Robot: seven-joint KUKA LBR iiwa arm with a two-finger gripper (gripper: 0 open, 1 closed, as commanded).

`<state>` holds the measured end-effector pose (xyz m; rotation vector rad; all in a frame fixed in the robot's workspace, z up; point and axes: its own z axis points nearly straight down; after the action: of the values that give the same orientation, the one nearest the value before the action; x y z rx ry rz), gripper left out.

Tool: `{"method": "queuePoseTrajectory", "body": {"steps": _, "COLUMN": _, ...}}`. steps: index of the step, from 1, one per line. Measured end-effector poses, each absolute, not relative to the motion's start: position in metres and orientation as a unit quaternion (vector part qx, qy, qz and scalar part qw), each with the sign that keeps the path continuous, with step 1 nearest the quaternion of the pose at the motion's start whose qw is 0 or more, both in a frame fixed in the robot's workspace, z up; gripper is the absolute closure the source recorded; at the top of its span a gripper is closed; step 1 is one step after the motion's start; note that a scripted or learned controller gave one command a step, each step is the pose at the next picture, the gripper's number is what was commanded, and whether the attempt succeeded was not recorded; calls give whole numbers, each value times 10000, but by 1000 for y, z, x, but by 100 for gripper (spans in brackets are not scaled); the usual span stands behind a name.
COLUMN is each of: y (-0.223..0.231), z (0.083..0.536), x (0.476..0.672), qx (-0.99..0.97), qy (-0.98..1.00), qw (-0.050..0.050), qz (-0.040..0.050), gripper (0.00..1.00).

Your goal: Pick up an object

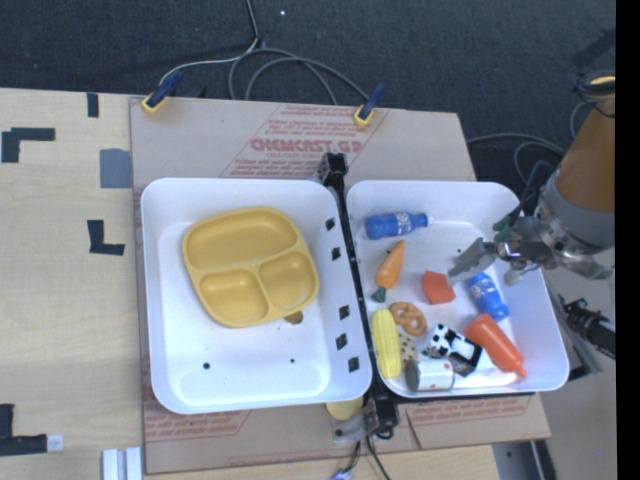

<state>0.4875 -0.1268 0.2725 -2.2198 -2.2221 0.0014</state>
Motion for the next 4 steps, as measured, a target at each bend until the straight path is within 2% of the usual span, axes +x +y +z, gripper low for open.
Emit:
{"method": "queuePoseTrajectory", "body": {"steps": 1, "y": -103, "z": 107, "x": 526, "qx": -7057, "qy": -7085, "qw": 23, "qz": 14, "gripper": 0}}
{"method": "queuePoseTrajectory", "body": {"steps": 2, "y": -102, "z": 94, "x": 624, "qx": -7059, "qy": -7083, "qw": -54, "qz": -42, "gripper": 0}}
{"method": "queuePoseTrajectory", "body": {"steps": 3, "y": -108, "z": 90, "x": 665, "qx": -7032, "qy": -7106, "qw": 180, "qz": 115, "gripper": 0}}
{"method": "queuePoseTrajectory", "body": {"steps": 4, "y": -106, "z": 84, "x": 663, "qx": -7058, "qy": -7083, "qw": 90, "qz": 122, "gripper": 0}}
